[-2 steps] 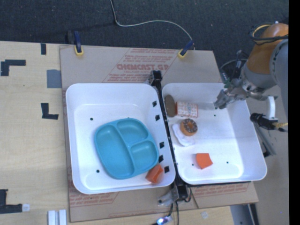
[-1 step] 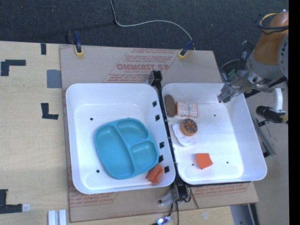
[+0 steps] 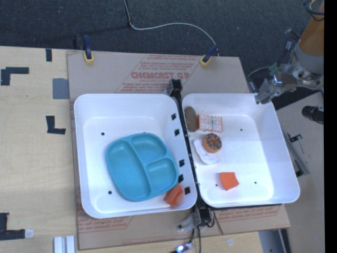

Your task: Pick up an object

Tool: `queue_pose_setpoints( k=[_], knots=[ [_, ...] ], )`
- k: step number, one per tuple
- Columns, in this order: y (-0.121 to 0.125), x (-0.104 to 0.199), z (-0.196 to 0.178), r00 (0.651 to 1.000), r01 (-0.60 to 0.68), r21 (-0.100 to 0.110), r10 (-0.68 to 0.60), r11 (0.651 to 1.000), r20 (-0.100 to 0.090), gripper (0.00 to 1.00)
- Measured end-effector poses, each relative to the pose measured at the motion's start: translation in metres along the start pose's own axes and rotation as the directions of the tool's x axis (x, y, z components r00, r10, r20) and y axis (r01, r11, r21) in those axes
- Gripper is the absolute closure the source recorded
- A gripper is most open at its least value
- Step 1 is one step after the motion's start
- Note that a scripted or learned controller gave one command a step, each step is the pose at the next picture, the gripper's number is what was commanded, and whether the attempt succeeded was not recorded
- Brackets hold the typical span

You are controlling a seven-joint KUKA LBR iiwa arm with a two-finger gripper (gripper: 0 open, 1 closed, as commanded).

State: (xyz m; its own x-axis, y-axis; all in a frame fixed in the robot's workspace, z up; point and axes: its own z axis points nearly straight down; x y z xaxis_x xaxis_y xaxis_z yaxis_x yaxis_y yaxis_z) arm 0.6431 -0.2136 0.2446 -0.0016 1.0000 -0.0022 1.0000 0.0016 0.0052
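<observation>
Your gripper point(image 3: 263, 95) hangs over the far right corner of the right bin point(image 3: 274, 141), and I cannot tell its state from here. Nothing is in it. The orange block point(image 3: 228, 181) lies alone near the front of that bin, well apart from the round donut point(image 3: 212, 142), so choose it. Come down straight above its middle, and stay clear of the bin wall.

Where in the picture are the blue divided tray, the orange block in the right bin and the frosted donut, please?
blue divided tray point(image 3: 141, 165): camera view, on its central divider ridge.
orange block point(image 3: 228, 181): camera view, middle of its top face.
frosted donut point(image 3: 212, 142): camera view, on its sprinkled top.
</observation>
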Motion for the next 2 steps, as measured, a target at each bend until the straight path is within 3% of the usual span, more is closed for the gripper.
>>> queue_pose_setpoints(
  k=[1,2],
  knots=[
    [0.001,0.0,-0.051,1.0,0.0,0.0,0.0,1.0,0.0,1.0],
    [-0.008,0.056,-0.037,1.0,0.004,0.008,-0.004,1.0,-0.003,1.0]
  ],
)
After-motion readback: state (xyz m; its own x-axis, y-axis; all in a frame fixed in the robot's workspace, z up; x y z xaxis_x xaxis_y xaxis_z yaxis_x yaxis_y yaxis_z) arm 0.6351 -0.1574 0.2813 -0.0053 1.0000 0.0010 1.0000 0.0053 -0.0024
